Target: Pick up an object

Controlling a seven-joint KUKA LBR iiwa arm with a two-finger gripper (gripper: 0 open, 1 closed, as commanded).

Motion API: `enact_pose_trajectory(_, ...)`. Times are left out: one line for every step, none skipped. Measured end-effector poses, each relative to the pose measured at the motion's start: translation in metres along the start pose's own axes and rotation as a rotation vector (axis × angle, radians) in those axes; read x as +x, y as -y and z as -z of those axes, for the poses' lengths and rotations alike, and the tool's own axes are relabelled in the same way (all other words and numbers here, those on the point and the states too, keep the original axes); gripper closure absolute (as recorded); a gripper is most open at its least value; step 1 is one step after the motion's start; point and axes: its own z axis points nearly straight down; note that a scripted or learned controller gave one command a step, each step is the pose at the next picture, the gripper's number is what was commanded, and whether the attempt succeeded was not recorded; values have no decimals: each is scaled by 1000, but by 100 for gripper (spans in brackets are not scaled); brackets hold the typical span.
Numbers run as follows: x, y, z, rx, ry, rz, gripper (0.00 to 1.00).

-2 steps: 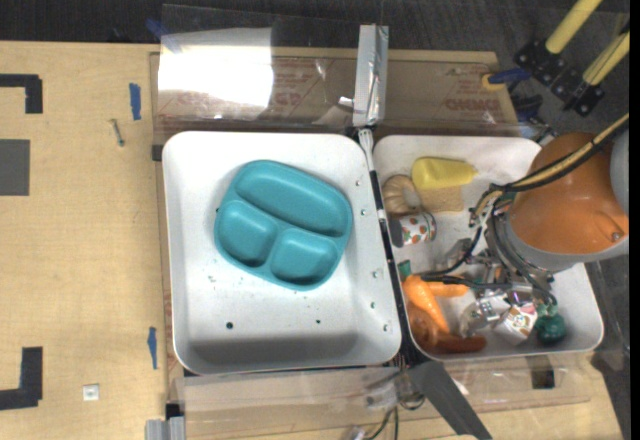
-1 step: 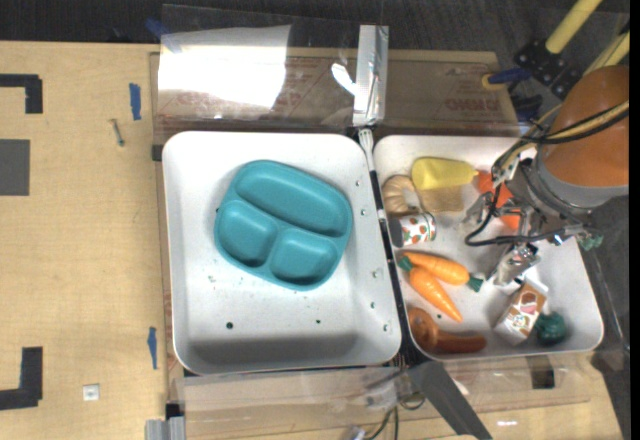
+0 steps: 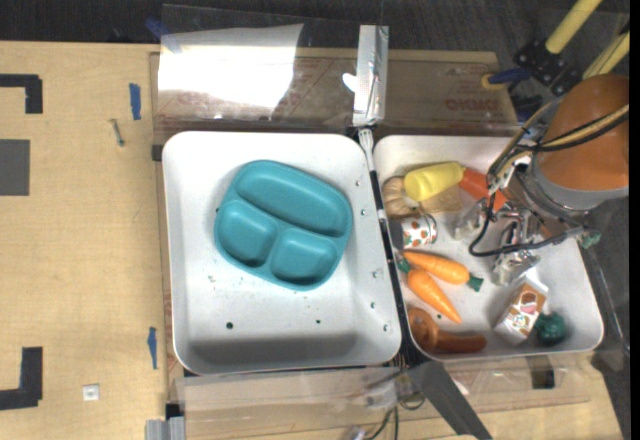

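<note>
A single fixed camera looks down at a slant on the surface (image 3: pixel 70 228), both white bins (image 3: pixel 190 328) in frame.

Teal divided tray (image 3: pixel 284 221): smooth plastic, soft sheen. It lies in the left bin (image 3: pixel 190 228), white plastic, semi-gloss, with a few dark specks. Right of the tray, the right bin (image 3: pixel 580 283) has the same white finish. Toy carrots (image 3: pixel 437 268) there: glossy orange plastic. Yellow toy (image 3: pixel 433 180): smooth plastic. Bench (image 3: pixel 80 228) left of the tray: matt pale wood. Clear sheet (image 3: pixel 235 73) above the tray: shiny, glaring.
</note>
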Motion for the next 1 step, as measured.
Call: enact_pose_trajectory(-3,1,13,6,10,-2,100)
